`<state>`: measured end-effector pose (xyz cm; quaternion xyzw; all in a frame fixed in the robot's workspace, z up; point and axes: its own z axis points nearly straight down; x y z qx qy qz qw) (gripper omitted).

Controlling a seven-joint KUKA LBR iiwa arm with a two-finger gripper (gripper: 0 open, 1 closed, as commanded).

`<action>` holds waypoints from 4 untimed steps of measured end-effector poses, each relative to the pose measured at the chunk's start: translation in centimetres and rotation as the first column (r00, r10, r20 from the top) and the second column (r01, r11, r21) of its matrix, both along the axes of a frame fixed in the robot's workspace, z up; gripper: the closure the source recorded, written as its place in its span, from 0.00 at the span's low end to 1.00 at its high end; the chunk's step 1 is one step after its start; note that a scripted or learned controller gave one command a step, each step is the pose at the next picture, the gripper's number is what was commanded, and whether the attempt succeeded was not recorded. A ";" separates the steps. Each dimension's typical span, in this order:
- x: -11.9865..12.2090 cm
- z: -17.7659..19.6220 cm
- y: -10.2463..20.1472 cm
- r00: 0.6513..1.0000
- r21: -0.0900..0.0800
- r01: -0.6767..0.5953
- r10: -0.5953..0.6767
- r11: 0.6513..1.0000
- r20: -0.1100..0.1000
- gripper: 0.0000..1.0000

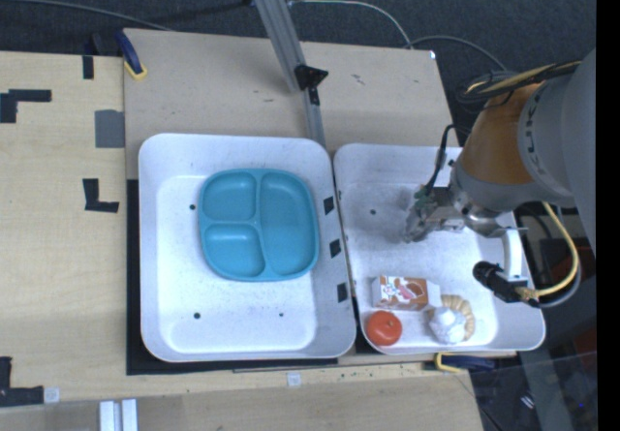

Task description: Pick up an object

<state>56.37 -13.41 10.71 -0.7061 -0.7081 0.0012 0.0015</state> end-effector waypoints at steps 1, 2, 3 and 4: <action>0.2 4.2 0.0 1.000 -0.001 0.001 -0.001 1.000 0.006 1.00; 0.9 10.1 -0.6 1.000 -0.002 0.002 -0.002 1.000 0.008 1.00; 1.0 15.4 -0.6 1.000 -0.002 0.001 -0.001 1.000 0.009 1.00; 3.7 14.5 4.3 1.000 0.000 -0.003 0.003 1.000 0.003 1.00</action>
